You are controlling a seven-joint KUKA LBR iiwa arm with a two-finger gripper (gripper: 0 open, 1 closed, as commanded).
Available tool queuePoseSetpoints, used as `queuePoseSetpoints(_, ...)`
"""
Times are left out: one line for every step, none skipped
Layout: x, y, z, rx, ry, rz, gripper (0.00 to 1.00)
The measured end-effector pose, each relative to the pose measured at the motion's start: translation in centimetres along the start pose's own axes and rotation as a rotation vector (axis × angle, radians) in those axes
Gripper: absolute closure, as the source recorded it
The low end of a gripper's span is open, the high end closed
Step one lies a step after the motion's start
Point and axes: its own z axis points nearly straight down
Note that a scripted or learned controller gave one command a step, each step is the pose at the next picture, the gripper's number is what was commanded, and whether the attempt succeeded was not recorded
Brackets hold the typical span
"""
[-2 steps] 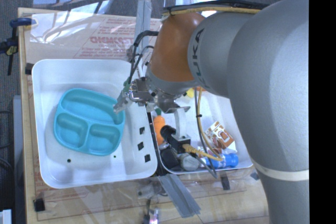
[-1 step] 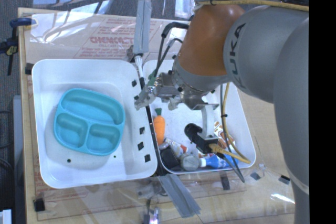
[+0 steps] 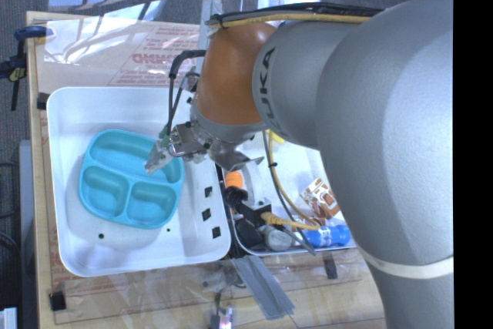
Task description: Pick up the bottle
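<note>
A clear bottle (image 3: 320,236) with a blue label lies on its side at the near end of the right bin (image 3: 296,175), partly hidden under the arm. My gripper (image 3: 160,156) hangs over the left bin (image 3: 62,119), above the right edge of a blue divided tray (image 3: 123,181). It is well to the left of the bottle, and I see nothing held in it.
A small orange object (image 3: 235,181) and a brown-and-white packet (image 3: 322,200) lie in the right bin near the bottle. The grey arm covers most of that bin. Clear plastic sheeting (image 3: 115,50) lies on the bench behind the bins.
</note>
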Motion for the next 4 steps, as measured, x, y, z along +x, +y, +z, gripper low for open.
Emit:
queuePoseSetpoints(0.2,-2.2,0.0,-0.001,-0.001,0.034,0.0)
queuePoseSetpoints(3.8,-3.5,4.8,0.0,0.0,0.058,0.0)
queuePoseSetpoints(3.1,-2.7,-0.1,-0.007,-0.001,-0.137,0.0)
queuePoseSetpoints(10.2,2.9,0.0,-0.001,0.0,0.043,0.0)
